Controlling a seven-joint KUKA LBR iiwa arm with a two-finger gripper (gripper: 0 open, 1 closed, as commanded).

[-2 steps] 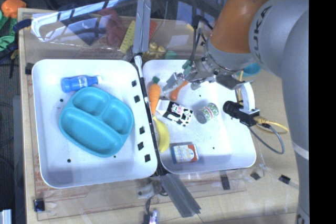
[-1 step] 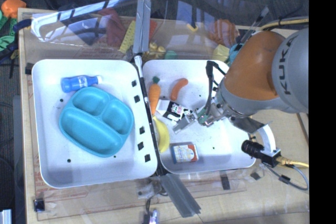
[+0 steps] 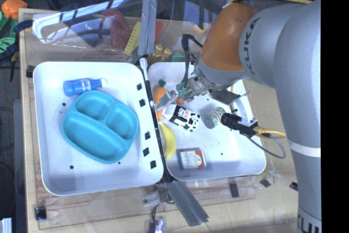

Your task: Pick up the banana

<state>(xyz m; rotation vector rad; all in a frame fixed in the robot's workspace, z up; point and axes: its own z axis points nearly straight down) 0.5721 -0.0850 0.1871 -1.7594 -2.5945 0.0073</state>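
At the left edge of the right bin (image 3: 248, 163), low in the frame, the banana (image 3: 169, 142) lies untouched. This looks like the approach step. The jaws (image 3: 182, 93) hang above centre, over the clutter; how they stand I cannot tell. The arm (image 3: 256, 41) bends in from the right; next it must shift down-left over the banana.

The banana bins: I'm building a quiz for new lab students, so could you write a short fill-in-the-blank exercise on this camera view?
1. The banana lies in the ____ bin of the two, against its left wall.
2. The sectioned tray in the left bin is ____ in colour.
3. The blue bottle lies in the same bin as the ____.
4. The gripper hovers over the ____ bin.

Missing words: right; blue; tray; right
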